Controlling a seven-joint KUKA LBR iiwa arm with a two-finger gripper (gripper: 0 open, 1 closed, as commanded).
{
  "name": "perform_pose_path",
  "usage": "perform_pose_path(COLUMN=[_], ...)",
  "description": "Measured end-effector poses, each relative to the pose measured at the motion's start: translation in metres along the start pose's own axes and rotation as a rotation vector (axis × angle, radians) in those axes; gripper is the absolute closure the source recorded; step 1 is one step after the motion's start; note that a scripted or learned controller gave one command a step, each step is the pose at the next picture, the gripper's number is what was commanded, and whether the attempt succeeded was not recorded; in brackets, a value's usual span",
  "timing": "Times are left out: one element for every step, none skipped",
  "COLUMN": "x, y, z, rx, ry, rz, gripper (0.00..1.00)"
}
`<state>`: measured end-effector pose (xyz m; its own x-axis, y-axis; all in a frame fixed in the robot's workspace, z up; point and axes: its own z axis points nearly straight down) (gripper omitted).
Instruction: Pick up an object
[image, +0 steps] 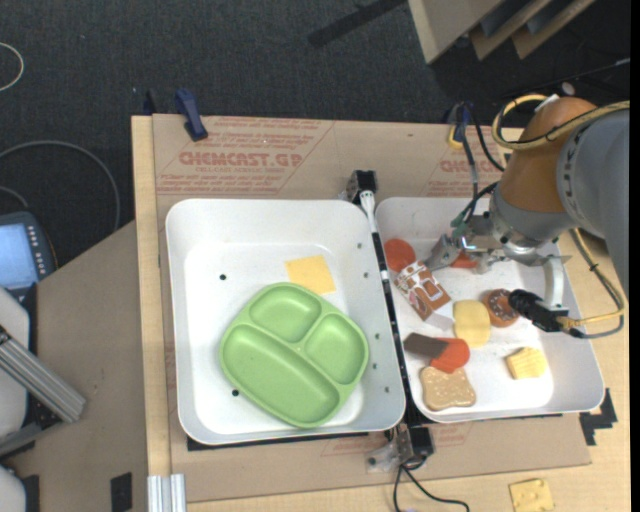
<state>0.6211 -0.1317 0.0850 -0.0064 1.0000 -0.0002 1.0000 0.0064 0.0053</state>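
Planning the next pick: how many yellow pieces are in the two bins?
3. A flat yellow square lies in the left bin above the green plate; a pale yellow lump and a yellow wedge lie in the right bin. The arm may hide others.

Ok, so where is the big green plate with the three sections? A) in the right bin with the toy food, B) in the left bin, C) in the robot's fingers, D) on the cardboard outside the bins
B: the green plate lies flat in the left bin, just below a yellow square, while the toy food sits in the right bin.
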Motion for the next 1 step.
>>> perform_pose_path(x=[-0.0126], y=[0.0479], z=[-0.0002], rx=[-0.001], ry=[-0.002], rz=[0.004], gripper=[0.0])
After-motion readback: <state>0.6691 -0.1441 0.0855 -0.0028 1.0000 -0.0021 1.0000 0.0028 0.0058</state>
